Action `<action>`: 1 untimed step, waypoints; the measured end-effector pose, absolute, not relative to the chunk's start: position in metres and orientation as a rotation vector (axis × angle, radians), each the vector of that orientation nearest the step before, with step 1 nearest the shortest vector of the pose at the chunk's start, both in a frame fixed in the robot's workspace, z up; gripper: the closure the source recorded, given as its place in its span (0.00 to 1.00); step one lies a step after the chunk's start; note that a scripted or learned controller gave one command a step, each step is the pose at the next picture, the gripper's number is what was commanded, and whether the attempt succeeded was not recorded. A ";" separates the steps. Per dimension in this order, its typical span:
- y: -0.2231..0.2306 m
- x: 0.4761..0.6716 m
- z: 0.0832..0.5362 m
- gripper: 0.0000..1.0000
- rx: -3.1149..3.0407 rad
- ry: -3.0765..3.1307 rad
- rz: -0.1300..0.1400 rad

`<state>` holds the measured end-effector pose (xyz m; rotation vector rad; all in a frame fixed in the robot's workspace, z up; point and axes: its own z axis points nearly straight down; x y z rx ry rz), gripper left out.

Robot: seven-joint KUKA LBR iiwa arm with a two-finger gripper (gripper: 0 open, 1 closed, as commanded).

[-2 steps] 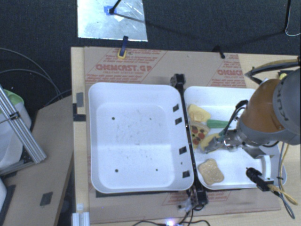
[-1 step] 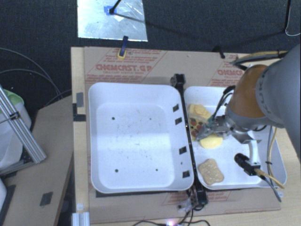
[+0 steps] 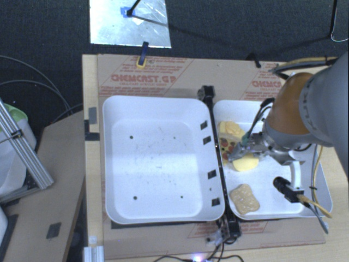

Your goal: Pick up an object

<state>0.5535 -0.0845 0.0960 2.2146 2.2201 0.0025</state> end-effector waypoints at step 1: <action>-0.018 0.577 0.221 1.00 2.202 2.229 0.019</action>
